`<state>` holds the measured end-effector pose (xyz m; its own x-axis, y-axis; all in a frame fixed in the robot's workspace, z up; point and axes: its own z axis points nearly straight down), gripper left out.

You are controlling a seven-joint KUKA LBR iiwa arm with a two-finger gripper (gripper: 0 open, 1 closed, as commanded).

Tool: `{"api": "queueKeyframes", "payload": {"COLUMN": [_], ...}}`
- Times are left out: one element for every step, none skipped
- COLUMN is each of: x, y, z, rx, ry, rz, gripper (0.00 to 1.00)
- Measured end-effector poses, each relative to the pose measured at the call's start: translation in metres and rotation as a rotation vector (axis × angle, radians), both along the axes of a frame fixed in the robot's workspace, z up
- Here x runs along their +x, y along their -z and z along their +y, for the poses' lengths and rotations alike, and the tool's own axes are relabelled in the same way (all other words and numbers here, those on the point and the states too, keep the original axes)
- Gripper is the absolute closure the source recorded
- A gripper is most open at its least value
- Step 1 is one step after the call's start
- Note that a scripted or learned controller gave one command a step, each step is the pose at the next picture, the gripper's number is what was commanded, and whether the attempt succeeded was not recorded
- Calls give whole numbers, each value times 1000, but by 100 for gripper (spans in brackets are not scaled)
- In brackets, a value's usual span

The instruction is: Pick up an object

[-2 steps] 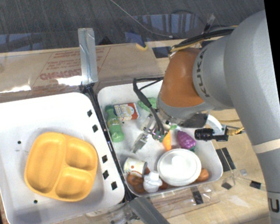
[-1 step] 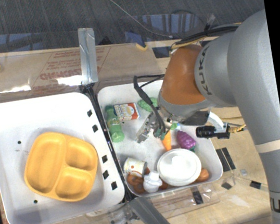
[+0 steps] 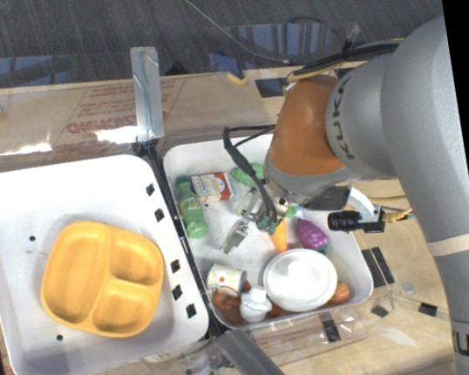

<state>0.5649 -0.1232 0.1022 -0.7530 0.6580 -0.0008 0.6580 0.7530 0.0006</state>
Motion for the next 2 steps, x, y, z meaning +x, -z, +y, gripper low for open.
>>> {"api": "queueKeyframes", "payload": {"x": [-8, -27], "y": [-35, 12], "z": [2, 5], "rx": [-1, 0], "ry": [184, 264], "rz": [-2, 5], "gripper": [0, 0]}}
